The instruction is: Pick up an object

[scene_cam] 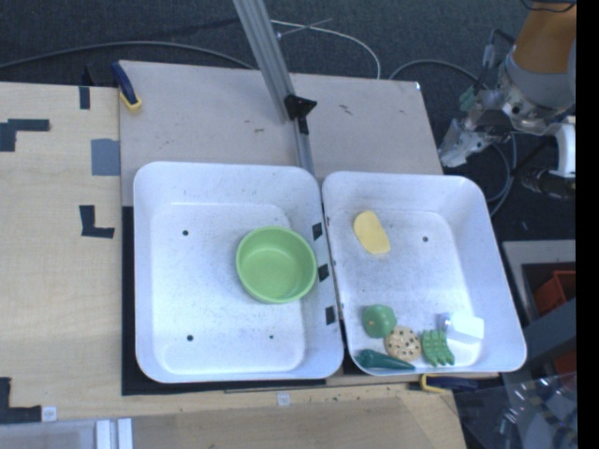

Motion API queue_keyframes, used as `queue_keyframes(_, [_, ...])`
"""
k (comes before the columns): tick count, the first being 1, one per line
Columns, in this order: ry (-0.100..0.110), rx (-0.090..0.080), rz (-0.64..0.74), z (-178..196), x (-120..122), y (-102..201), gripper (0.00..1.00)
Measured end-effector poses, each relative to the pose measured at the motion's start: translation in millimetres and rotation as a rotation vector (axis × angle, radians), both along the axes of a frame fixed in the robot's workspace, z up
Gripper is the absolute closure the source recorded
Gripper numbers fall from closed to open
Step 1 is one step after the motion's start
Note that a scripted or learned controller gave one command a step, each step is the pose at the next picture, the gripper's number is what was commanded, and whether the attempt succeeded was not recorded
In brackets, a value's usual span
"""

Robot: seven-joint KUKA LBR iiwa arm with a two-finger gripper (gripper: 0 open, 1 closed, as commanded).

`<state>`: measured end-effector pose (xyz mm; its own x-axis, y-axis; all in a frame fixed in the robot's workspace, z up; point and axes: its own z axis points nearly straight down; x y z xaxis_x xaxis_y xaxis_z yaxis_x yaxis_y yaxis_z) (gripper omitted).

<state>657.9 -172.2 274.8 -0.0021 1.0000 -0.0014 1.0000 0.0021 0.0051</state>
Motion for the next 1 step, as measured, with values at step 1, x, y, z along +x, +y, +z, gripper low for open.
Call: queue_keyframes(1, [0.007, 0.002, 0.003, -12.3, 6.6, 46.5, 1.0])
